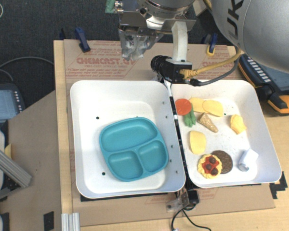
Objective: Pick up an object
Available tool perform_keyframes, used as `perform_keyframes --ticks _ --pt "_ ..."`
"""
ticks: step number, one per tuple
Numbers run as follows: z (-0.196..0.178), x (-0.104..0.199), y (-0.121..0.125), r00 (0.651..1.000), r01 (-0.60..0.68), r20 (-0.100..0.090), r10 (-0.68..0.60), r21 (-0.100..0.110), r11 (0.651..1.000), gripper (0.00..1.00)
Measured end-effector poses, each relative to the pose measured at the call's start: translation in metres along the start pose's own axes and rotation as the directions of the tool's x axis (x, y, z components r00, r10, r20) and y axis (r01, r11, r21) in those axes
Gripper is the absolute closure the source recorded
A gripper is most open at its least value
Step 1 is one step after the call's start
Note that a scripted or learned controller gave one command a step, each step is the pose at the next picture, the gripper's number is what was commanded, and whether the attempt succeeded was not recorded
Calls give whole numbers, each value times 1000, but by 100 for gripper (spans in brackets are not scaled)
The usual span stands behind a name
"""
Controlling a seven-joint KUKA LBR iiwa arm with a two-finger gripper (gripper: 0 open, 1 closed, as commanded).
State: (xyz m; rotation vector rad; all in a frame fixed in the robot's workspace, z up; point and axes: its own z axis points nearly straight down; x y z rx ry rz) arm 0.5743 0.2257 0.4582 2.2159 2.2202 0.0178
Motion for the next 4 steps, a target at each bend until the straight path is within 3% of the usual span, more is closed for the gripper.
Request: perform_keyframes --ticks 1,2,3,4 --pt "245 -4 21 1000 -4 10 3 27 1000 100" --pt "54 -31 40 1000 -4 1 4 -4 1000 100" --pt "80 -1 -47 1000 2 6 -2 19 1000 100" --pt "-89 -1 -70 1000 2 -5 -2 -8 1000 100"
